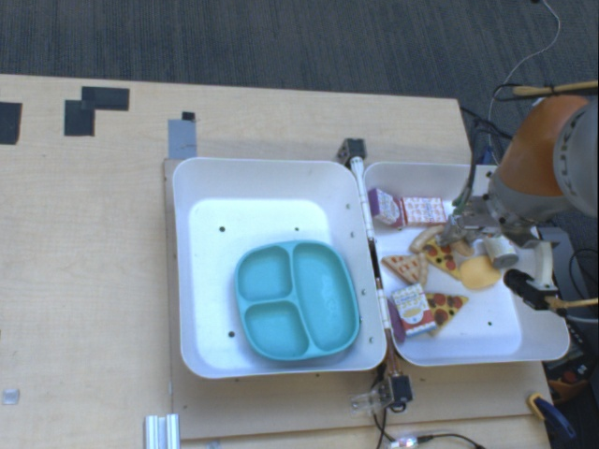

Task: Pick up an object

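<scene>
The tool (460, 224) is low in the right bin (538, 344), at the end of the grey arm (552, 171) that comes in from the right, and it sits right over a tight heap of toy food near the bin's middle; whether it is apart or together cannot be told from this slant, since the wrist hides the tip, and nothing is plainly seen clamped in it. This looks like the reach-and-grasp step of the pick, with the lift not yet done. Directly under and beside the tool lie a striped pastry-like piece (438, 248) and a yellow rounded piece (477, 272), touching or nearly so; a pizza slice (404, 267) lies just to their left. Any of these could be the object taken, and the crowding is the trouble: the next move calls for closing on one item alone and rising straight up without dragging its neighbours. Farther out in the same bin are a small carton (411, 308) with a second pizza slice (447, 307) beside it at the near side, and a purple packet (386, 207) next to a pink-and-white box (423, 210) at the far side. The left bin (201, 251), across the shared rim, holds a turquoise divided plate (297, 299) with three compartments, all bare. Both bins rest on the pale wooden worktop (84, 279).
</scene>
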Motion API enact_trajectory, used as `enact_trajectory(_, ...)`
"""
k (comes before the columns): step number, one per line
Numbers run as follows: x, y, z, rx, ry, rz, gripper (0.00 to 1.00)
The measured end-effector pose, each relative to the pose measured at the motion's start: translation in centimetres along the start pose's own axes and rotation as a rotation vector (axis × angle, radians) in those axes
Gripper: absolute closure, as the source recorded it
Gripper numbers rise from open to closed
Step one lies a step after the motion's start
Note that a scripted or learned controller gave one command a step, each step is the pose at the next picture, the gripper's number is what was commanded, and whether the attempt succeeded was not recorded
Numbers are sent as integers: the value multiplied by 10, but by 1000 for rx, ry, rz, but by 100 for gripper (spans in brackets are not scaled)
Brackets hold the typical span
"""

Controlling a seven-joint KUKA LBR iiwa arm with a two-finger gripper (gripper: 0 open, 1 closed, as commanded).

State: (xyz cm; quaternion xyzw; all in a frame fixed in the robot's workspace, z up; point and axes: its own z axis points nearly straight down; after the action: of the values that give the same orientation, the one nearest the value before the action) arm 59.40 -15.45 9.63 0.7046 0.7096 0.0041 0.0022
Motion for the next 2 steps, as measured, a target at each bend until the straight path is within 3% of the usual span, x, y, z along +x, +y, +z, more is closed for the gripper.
enact_trajectory(1,64,28,-97,8,-2,1,100)
enact_trajectory(2,146,-35,-148,12,-1,1,100)
